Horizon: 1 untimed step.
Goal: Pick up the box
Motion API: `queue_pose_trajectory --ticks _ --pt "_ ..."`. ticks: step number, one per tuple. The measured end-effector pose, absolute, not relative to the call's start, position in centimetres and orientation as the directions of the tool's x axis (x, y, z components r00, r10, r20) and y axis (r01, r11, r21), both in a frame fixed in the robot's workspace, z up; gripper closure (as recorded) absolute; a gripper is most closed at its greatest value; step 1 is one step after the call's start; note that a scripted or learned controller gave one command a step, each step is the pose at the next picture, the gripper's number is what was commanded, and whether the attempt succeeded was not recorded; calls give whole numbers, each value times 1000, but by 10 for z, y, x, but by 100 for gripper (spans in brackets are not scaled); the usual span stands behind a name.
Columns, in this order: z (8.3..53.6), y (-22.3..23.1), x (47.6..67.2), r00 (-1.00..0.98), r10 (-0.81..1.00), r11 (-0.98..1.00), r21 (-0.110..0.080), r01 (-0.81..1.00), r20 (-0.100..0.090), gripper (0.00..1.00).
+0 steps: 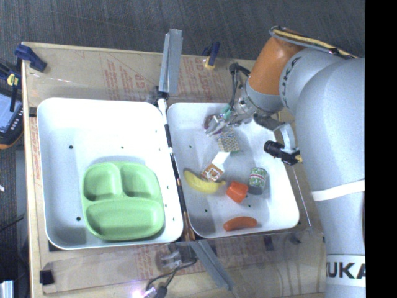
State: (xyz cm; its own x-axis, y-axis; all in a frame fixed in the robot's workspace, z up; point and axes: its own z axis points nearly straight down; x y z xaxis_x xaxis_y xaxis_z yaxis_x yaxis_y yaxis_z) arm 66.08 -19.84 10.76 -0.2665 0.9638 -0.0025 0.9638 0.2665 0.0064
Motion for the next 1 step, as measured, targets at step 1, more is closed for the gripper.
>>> queue_pose_trajectory --ticks 1 --pt "240 -137 602 -348 938 348 0 938 0 100"
